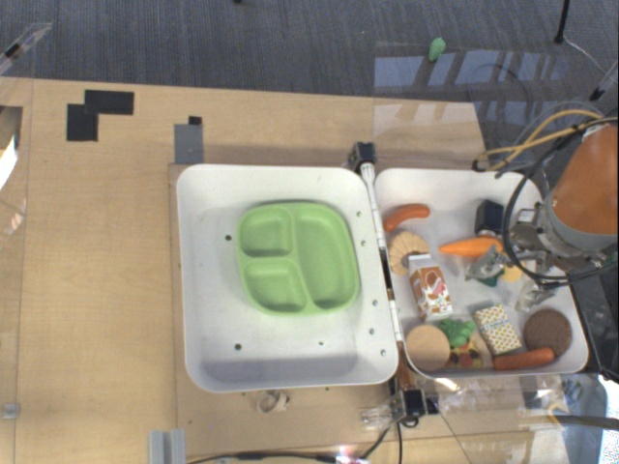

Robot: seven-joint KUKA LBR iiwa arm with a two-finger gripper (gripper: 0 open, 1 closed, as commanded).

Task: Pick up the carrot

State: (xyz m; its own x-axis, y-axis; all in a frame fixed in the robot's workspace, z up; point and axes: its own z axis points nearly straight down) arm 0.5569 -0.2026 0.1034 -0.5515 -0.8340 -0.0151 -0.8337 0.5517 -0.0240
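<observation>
One carrot (470, 247) lay in the right bin (578, 361), orange and roughly level, its thick end pointing toward the arm (585, 201) and its thin tip toward the bin's middle. Just at that thick end sat the jaws (495, 265), though whether they were spread or pressed together I could not tell, since dark cabling and the wrist hid them. Crowding was the likely trouble: a small carton (430, 291) stood near below the carrot, a round cracker (410, 249) and a sausage (405, 216) lay near its tip, and a greenish piece (486, 276) sat right by the jaws. A close aimed low might have caught that piece instead, or nudged the carrot so it rolled away. The left bin (208, 356) carried a green divided plate (295, 257), well apart.
</observation>
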